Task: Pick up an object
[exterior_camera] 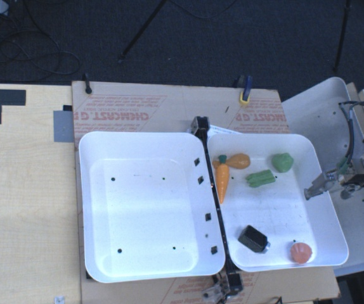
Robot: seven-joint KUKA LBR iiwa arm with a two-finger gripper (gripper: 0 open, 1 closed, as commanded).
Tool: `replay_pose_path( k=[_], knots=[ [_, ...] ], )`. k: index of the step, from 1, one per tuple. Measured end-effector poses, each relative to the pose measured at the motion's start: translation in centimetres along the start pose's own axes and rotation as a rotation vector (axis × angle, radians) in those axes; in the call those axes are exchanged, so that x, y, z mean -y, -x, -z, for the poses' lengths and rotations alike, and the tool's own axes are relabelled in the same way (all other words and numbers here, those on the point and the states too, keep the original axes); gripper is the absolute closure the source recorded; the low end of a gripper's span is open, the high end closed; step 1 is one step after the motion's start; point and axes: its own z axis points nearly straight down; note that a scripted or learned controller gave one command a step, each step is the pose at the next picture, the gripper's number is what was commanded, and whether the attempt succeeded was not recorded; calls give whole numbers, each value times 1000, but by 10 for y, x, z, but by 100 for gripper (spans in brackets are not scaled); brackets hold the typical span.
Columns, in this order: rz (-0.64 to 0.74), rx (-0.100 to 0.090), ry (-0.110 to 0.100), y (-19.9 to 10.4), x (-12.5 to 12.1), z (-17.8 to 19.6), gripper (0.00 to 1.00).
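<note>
Here the carrot [222, 180] lies lengthwise along the divider, leafy end far; end effector [326, 186] state unclear.

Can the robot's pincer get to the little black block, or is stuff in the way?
Probably yes. The pincer sits at the right bin's right edge, and the black block lies by itself on bare white floor. The pink ball is nearby but apart from it.

light wood bench [23, 189] carries a cardboard sheet [169, 109] along its back edge; two white bins sit on the cardboard side by side, touching: left bin [93, 170], right bin [325, 189]; a yellow clamp [245, 95] grips the cardboard's back edge
</note>
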Motion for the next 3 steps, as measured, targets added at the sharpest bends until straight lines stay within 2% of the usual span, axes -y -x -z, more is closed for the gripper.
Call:
replay_pose_path(
  k=[1,2,3],
  knots=[
    [2,9,20,12,-25,158,0],
    [8,3,16,-58,-8,279,0],
    [5,2,-1,-55,-9,280,100]
  ],
)
